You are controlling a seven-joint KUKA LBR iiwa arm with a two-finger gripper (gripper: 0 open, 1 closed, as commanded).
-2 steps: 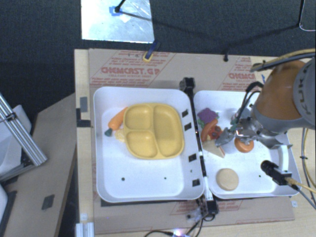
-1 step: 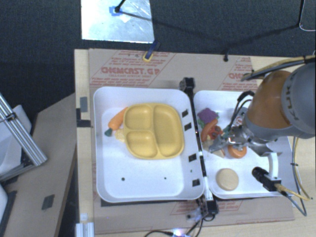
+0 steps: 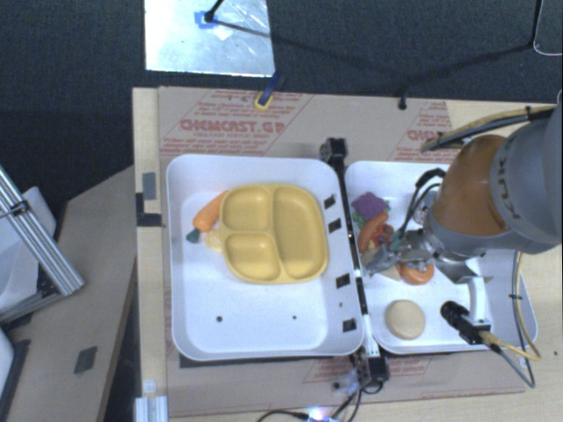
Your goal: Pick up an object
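We're looking down on the right bin, where the gripper is low over a cluster of toy food near the bin's left wall, and we honestly cannot tell whether it has anything or how it is set, since the metal tip merges with the items beneath it. The nearest candidate is the red-orange piece just under the tip, with the purple piece touching it on the far side; both look like light, hard plastic play food, so our guess is they weigh almost nothing but are smooth and apt to squirt out of a pinch, best taken across the narrowest part. The orange ring-shaped piece lies just beside the wrist, and the pale round bun sits apart toward the near edge, wide and domed, likely harder to span. Count in this bin: four items. Over in the left bin we count one yellow divided tray, one carrot touching its left edge, and what may be one small yellowish piece tucked beneath that carrot.
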